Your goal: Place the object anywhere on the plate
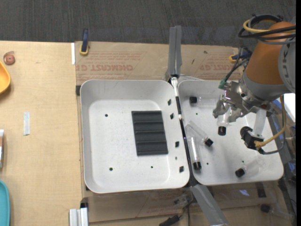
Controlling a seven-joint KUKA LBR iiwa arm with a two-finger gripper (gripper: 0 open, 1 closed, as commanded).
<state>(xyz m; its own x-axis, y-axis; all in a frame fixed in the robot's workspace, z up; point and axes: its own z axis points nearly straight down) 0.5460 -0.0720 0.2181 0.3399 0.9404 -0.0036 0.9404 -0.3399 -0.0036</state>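
A black ribbed plate (149, 133) lies flat in the middle of the left bin (94, 102). Several clear tubes with black caps lie in the right bin (263, 173): one long tube (193, 150) along its left wall, a shorter one (201, 135) beside it, one (194, 99) near the far left corner and one (240, 172) near the front edge. My gripper (223, 122) hangs over the middle of the right bin, pointing down and to the left. A small black cap (222, 131) sits right at its tip; whether it is held cannot be made out.
The arm's orange band (265, 62) and cables (256, 142) overhang the right bin's far right side. A raised divider (179, 121) with black clips separates the bins. Brown cardboard (122, 62) lies behind them, and the wooden bench (37, 126) stretches to the left.
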